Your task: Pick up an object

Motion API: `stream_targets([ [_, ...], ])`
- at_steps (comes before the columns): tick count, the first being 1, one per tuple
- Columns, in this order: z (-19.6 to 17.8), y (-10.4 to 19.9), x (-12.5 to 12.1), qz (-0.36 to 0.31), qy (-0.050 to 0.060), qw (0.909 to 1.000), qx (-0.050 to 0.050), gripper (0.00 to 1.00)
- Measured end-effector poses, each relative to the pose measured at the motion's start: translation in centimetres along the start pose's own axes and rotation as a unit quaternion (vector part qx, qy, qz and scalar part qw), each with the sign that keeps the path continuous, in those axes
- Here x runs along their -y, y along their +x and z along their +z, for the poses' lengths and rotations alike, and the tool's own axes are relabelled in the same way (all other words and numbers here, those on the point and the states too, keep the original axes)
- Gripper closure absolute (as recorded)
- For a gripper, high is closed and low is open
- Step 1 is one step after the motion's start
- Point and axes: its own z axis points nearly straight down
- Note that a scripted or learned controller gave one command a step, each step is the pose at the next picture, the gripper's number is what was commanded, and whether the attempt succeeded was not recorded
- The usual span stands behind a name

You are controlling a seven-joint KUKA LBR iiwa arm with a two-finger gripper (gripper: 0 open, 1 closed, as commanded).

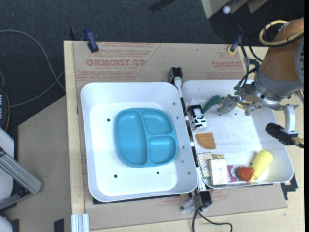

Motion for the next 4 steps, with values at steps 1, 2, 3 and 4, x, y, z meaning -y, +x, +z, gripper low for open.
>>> stream_targets([
  [1, 7.9, 3.4, -6.4, 0.0, 0.0, 1.0, 0.0, 0.0],
  [2, 8.8, 0.2, -8.2, -0.001, -0.002, 1.0, 0.001, 0.0],
  [3, 7.7, 0.3, -8.3, -0.001, -0.004, 1.0, 0.002, 1.0],
  [4, -1.2, 6.8, -3.1, -0.001, 0.0, 1.0, -0.001, 1.0],
])
